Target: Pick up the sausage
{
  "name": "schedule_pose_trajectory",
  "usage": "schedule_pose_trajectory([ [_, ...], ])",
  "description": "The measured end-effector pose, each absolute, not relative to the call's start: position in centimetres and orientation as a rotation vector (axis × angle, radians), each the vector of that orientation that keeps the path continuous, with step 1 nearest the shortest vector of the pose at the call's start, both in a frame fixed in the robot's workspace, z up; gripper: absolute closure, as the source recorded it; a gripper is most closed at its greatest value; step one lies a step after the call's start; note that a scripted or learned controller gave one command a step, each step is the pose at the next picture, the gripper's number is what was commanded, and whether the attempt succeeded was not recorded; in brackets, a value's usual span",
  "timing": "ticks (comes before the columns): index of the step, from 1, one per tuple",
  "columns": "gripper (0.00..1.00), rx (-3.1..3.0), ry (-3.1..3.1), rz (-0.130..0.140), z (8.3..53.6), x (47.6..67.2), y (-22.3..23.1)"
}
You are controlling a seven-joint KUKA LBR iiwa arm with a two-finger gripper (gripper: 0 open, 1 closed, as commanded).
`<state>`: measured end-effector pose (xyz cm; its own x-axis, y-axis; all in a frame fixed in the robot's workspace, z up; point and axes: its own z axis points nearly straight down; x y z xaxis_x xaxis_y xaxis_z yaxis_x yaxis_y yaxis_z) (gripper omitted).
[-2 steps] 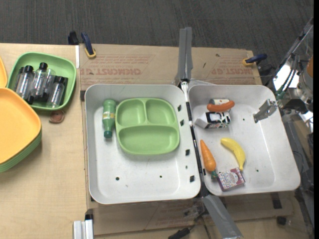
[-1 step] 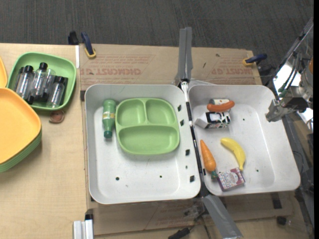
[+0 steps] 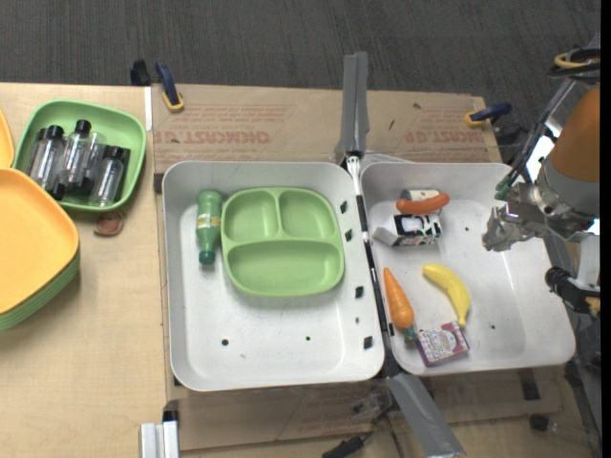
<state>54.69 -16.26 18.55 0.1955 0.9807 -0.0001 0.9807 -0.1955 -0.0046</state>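
Observation:
The sausage (image 3: 422, 201), orange-red with a pale band, lies near the back of the right bin (image 3: 535, 346), just behind a small black-and-white carton (image 3: 417, 228). My gripper (image 3: 495, 236) hangs over the right side of that bin, a short way to the right of the sausage and slightly nearer the front. It is apart from the sausage, and I see nothing in it. The grey arm with its orange band (image 3: 578, 146) rises behind it at the right edge.
The right bin also holds a carrot (image 3: 398, 299), a banana (image 3: 450, 291) and a pink packet (image 3: 442, 343). The left bin (image 3: 277, 356) holds a green divided plate (image 3: 283, 240) and a green bottle (image 3: 207, 225). A green tray of vials (image 3: 81, 156) and orange plates (image 3: 33, 251) lie far left.

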Motion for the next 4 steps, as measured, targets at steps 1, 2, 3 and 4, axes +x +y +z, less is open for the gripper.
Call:
schedule_pose_trajectory([
  [1, 1.0, -2.687, -1.626, 0.005, 18.2, 54.8, -18.3],
  [2, 1.0, -2.812, -1.394, 0.008, 16.7, 50.7, -16.3],
  [3, 1.0, -2.985, -0.968, 0.008, 18.0, 47.7, -14.4],
  [4, 1.0, -3.094, -0.539, 0.01, 18.0, 47.6, -15.5],
])
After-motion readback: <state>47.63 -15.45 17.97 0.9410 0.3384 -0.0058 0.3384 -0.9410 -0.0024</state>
